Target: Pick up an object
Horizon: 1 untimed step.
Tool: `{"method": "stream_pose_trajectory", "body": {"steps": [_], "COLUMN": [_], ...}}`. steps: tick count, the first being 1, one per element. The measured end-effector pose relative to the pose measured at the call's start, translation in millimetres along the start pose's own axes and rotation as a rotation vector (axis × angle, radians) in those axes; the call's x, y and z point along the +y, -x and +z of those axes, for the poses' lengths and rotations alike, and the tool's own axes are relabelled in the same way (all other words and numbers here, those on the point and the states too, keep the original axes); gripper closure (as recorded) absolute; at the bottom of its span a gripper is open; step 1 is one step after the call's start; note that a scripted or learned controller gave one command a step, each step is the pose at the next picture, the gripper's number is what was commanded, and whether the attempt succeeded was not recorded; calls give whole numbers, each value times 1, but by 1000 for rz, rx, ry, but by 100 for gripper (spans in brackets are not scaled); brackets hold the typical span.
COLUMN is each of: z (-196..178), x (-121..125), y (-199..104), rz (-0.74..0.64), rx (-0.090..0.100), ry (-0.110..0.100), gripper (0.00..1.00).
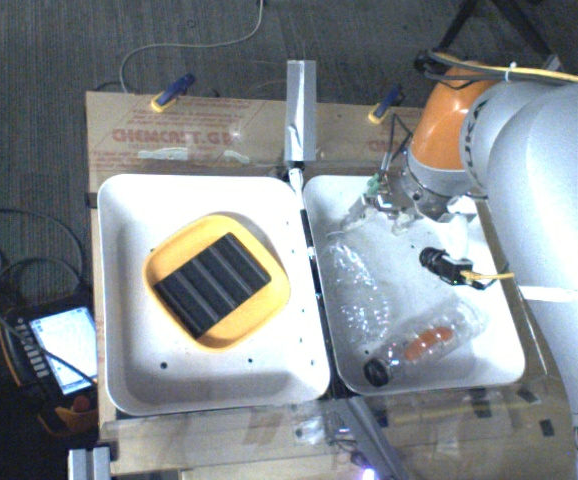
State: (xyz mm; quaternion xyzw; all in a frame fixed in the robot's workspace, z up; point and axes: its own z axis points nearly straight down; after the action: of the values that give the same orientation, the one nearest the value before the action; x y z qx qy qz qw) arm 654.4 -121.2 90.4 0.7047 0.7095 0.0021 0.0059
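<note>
Camera view: gripper (394,200) hung over right bin (501,363), far-left corner; jaw state could not be told. One clear plastic bottle (424,344), black cap, orange contents, lay near-side, well apart from gripper. One crumpled clear bag (354,290) beside it. Left bin (129,368): one yellow-black object (217,278).

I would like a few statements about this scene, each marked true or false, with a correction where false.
1. The yellow tray with black ridges lies in the left bin. True.
2. The clear bottle lies in the left bin. False: it lies in the right bin, near its front edge.
3. The arm is over the right bin's far side. True.
4. The bottle stands upright. False: it lies on its side, dark cap toward the left.
5. The crumpled clear plastic rests on the yellow tray. False: it lies in the right bin.
</note>
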Motion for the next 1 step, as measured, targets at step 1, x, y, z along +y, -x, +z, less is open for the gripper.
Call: {"method": "stream_pose_trajectory", "body": {"steps": [1], "z": [-97], "x": [-48], "y": [26], "rz": [-9], "rx": [3], "ry": [-11], "gripper": [0]}}
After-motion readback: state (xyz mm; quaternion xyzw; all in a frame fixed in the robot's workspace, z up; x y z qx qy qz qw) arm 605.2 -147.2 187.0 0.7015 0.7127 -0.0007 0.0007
